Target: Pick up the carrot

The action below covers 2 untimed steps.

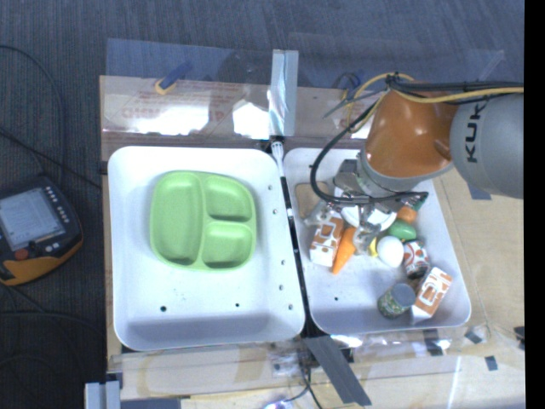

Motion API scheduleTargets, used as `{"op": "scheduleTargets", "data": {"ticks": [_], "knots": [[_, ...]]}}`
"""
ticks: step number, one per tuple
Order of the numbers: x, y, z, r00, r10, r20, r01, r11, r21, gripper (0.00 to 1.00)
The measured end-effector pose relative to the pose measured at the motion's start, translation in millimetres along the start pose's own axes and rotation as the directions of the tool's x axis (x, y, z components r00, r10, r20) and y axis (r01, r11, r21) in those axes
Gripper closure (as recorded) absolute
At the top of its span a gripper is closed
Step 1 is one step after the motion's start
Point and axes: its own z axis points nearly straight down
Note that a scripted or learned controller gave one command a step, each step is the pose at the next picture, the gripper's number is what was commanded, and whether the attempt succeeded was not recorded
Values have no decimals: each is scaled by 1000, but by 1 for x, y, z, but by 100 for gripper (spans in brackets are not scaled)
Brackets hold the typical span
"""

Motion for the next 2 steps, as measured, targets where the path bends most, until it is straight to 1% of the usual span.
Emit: {"op": "scheduleTargets", "data": {"ticks": [1, 2], "knots": [[45, 41, -2, 975, -223, 1, 223, 975, 2, 0], [62, 68, -3, 941, -339, 3, 339, 941, 6, 0]]}}
